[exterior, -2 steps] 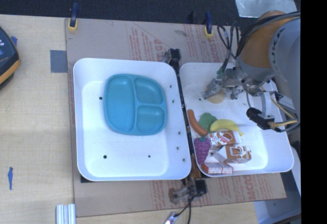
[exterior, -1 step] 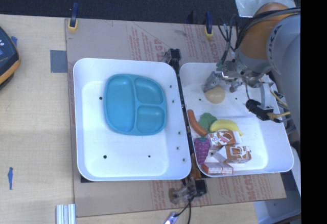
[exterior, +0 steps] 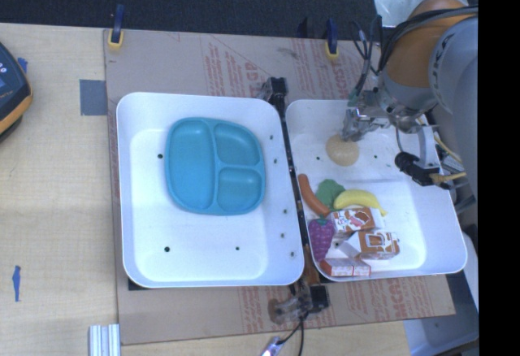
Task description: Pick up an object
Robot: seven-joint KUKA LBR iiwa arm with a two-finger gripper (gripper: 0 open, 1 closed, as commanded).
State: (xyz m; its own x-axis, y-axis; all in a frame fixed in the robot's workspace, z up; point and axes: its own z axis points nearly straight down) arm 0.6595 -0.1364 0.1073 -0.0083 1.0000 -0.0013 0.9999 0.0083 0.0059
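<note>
Tan round ball-like object (exterior: pixel 343 151) sits in right white bin (exterior: pixel 431 253), under our claw (exterior: pixel 355 125). We cannot tell if claw grips. Nothing lifted yet; pick-up not done.

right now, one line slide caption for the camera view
KUKA arm's end effector poised over a tan round item in the right bin, with a blue divided plate in the left bin.

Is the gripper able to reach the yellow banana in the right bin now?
Probably yes. The banana lies on top of the pile, uncovered, and the gripper hangs over the same bin by a round beige object.
</note>
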